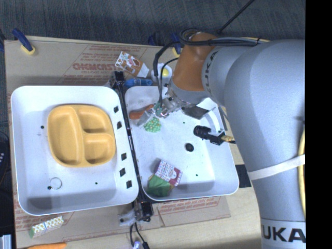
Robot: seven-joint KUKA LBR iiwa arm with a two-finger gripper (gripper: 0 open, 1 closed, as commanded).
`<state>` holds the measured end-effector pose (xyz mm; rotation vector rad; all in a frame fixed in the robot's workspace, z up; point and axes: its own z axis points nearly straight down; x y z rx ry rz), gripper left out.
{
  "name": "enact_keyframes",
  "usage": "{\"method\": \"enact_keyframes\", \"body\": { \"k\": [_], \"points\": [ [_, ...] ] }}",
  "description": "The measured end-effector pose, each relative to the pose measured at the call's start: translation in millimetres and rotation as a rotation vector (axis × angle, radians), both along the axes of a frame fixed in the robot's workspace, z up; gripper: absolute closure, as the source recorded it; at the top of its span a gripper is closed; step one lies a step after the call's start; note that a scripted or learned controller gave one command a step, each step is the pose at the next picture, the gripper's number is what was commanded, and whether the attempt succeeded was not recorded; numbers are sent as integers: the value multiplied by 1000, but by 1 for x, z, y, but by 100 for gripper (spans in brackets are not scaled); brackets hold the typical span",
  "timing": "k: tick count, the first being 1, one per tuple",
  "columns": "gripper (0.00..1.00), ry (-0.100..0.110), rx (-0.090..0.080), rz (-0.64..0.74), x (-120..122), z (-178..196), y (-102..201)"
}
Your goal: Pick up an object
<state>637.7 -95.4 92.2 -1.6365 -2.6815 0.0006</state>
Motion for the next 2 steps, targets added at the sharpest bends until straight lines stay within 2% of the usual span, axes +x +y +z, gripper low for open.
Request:
{"method": "enact_keyframes", "body": {
  "k": [1,2],
  "points": [
    [0,5,0,-366,-42,-1,-5],
    [0,2,0,-296,19,0,-4]
  ]
}}
